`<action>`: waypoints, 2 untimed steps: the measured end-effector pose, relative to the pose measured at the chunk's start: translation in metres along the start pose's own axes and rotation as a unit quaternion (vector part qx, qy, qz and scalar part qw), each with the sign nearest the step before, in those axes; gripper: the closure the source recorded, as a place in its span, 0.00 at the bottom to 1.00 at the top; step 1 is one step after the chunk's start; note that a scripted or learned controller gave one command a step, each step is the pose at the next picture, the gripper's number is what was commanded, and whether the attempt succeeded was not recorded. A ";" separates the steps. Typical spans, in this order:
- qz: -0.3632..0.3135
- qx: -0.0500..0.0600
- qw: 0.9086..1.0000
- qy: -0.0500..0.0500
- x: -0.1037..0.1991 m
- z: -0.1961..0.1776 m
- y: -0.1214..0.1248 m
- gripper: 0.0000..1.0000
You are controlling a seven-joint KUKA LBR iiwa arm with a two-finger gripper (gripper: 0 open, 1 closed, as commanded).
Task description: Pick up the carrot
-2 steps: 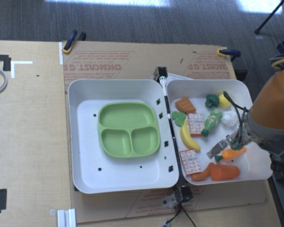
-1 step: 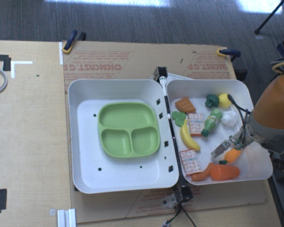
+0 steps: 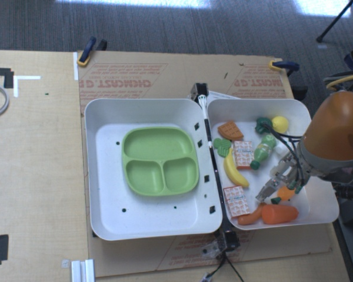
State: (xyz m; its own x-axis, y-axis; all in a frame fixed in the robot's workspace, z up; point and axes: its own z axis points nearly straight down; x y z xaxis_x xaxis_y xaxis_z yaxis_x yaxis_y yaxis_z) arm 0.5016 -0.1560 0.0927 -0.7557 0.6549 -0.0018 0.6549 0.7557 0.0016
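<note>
In right bin [image 3: 317, 213], at 6 o'clock edge, carrot [image 3: 279, 214] lies flat. Gripper [image 3: 276, 188] just above it, at 12 o'clock, fingers open, holding nothing. Toys packed close: fingers may bump small orange toy [image 3: 286, 194], miss carrot.

I see the divided plate [image 3: 160, 168] sitting in the left bin [image 3: 100, 175], carrot [image 3: 279, 214] at the right bin's [image 3: 323, 207] front edge.

The arm [image 3: 335, 128] shows a broad, rounded orange band above a grey wrist section. Black cables run along the wrist toward the claw [image 3: 276, 184], which is silvery metal with slim pale fingers [image 3: 266, 191].
</note>
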 end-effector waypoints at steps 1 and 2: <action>-0.098 0.000 0.995 -0.001 -0.011 -0.034 -0.014 0.00; -0.267 0.000 0.964 0.000 -0.025 0.000 0.006 0.00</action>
State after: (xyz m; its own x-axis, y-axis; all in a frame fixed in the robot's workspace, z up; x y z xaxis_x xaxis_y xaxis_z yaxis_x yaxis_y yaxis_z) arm 0.5247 -0.1682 0.0926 -0.9849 0.1729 -0.0029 0.1729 0.9849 0.0008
